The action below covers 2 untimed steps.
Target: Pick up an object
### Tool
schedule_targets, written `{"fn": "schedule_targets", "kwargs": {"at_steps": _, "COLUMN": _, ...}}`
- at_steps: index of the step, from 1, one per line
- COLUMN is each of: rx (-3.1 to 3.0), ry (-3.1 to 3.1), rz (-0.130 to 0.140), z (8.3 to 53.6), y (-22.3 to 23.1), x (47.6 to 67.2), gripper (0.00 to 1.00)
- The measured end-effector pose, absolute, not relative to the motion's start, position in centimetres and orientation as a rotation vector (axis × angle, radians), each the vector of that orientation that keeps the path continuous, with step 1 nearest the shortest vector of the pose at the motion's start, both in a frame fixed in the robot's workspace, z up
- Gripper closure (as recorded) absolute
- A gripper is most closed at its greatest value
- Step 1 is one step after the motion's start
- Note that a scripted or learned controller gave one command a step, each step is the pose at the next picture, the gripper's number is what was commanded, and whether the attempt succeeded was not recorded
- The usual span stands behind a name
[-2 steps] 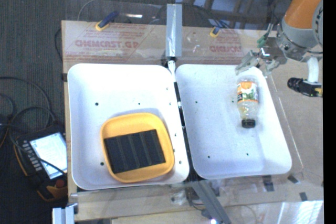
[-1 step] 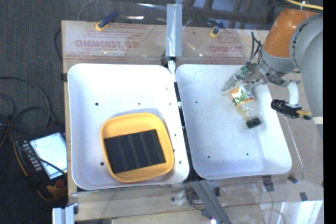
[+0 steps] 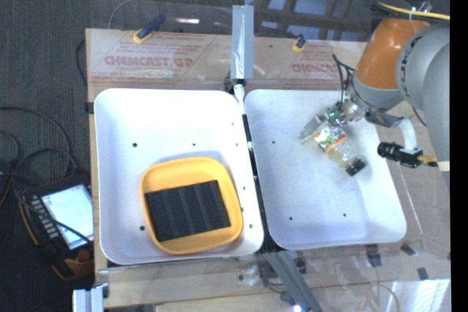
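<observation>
Yellow tray (image 3: 191,207) plain; tool (image 3: 330,129) blurred among clutter in right bin (image 3: 307,193).

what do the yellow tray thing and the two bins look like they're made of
Yellow tray: likely moulded plastic, smooth, with rounded corners and a soft sheen; its dark ribbed insert could be rubber or foam, matte. Both the left bin and the right bin look like thin white formed plastic, slightly glossy with rolled rims.
</observation>
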State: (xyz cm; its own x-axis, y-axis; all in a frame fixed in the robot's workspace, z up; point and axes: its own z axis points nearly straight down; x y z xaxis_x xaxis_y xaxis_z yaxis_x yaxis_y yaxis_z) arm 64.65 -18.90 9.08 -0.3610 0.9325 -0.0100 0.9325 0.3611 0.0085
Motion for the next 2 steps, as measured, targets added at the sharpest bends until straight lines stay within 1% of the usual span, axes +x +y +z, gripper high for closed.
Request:
{"fn": "schedule_targets", "kwargs": {"at_steps": 1, "rx": 1.770, "ry": 2.580, "rz": 0.007, "z": 10.0, "y": -18.8, "x": 64.7, "gripper": 1.00}}
{"fn": "schedule_targets", "kwargs": {"at_steps": 2, "rx": 1.907, "ry": 2.523, "rz": 0.005, "z": 9.2, "y": -21.5, "x": 67.0, "gripper": 1.00}}
